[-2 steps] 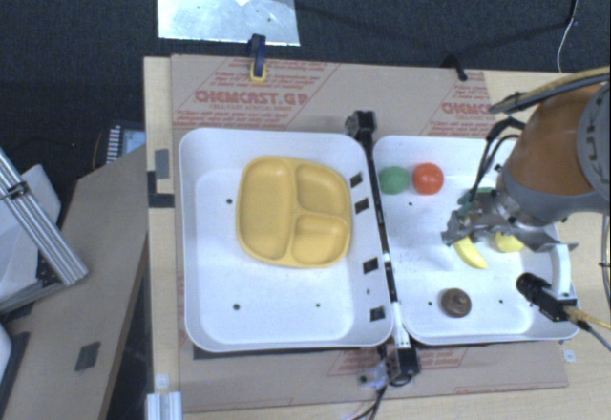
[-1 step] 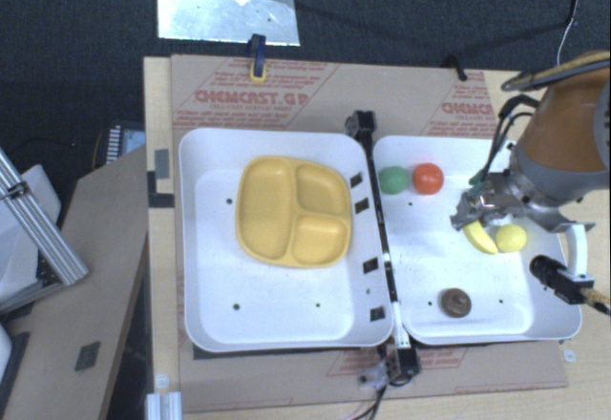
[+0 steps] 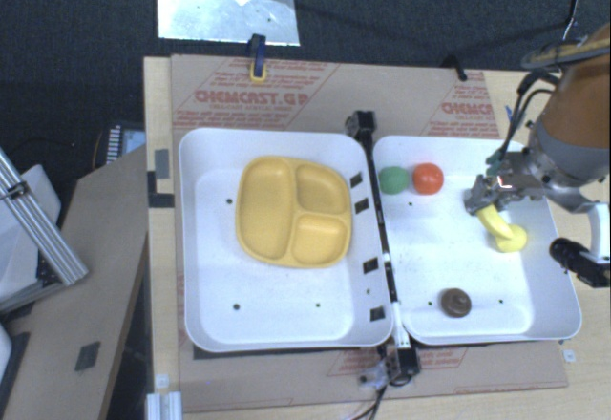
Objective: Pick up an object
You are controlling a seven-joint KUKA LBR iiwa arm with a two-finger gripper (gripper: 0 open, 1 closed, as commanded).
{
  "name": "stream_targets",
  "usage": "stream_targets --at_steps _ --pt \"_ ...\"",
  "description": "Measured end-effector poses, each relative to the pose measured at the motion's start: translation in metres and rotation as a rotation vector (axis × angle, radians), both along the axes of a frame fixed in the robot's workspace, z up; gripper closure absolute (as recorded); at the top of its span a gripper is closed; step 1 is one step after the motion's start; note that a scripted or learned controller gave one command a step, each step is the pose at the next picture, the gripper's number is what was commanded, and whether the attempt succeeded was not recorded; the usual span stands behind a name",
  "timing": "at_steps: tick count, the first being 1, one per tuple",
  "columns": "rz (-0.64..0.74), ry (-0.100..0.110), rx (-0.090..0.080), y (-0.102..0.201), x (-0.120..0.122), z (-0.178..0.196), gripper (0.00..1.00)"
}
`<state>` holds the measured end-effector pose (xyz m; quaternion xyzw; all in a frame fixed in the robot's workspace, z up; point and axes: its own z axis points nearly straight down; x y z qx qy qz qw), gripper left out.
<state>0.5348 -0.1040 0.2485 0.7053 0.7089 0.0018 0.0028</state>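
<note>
Reaching in from the right, the grey arm [image 3: 573, 122] with its orange band is seen over the right bin [image 3: 420, 246], its gripper [image 3: 487, 200] lowered at the upper end of a yellow banana-shaped object [image 3: 502, 229]. Whether the tool is spread, pressed together or pinching the yellow object cannot be told, since the tips are hidden by the gripper body and the object's top end. The yellow object is laid on the bin floor near the right wall, slanting down and to the right. A green ball [image 3: 392, 179] and an orange ball [image 3: 428, 178] are placed just beside each other near the bin's upper left corner, well apart from the gripper. A brown round object [image 3: 454, 303] is set near the bin's lower edge. A yellow divided tray [image 3: 292, 211] is held in the left bin [image 3: 220, 313], lying flat near its middle.
</note>
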Motion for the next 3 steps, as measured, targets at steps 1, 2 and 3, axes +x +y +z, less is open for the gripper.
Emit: stream_targets --at_steps 1,2,3 --pt "0.005 0.006 0.003 0.060 -0.009 -0.009 1.00" --pt "0.004 0.004 0.003 0.109 -0.013 -0.003 1.00" --pt "0.006 0.007 0.003 0.167 -0.025 -0.005 1.00"
